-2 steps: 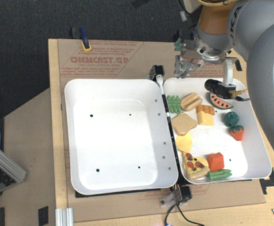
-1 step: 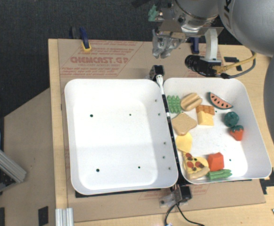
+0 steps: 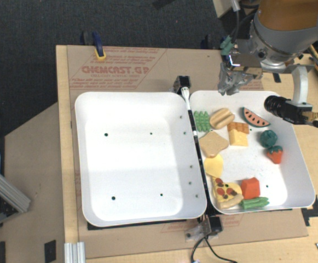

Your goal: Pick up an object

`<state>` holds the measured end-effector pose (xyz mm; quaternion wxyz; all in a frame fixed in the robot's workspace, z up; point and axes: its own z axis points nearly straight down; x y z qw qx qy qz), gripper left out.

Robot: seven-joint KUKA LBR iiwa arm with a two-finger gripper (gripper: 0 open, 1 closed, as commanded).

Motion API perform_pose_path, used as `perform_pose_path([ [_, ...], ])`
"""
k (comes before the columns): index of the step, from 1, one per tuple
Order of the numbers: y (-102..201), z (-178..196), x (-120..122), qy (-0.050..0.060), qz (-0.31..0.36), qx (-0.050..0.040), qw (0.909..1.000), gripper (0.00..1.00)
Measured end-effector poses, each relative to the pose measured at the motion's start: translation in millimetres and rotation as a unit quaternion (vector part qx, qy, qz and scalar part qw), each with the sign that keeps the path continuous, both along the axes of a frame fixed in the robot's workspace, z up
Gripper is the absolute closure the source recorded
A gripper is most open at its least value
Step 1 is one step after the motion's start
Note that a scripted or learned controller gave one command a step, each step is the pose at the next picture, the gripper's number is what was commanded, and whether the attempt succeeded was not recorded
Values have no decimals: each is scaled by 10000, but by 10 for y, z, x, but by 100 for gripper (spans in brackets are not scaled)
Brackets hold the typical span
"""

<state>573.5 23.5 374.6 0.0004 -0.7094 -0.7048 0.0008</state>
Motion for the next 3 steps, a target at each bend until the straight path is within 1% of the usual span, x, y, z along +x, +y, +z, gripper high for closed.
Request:
perform_pose_path([
  [1,-144,-104,-408,12,20,6,10000,100],
  [2,619,1310,-546,-100,83,32,9999,100],
  [3,321,1636,-957,-48,27,11,10000,100],
])
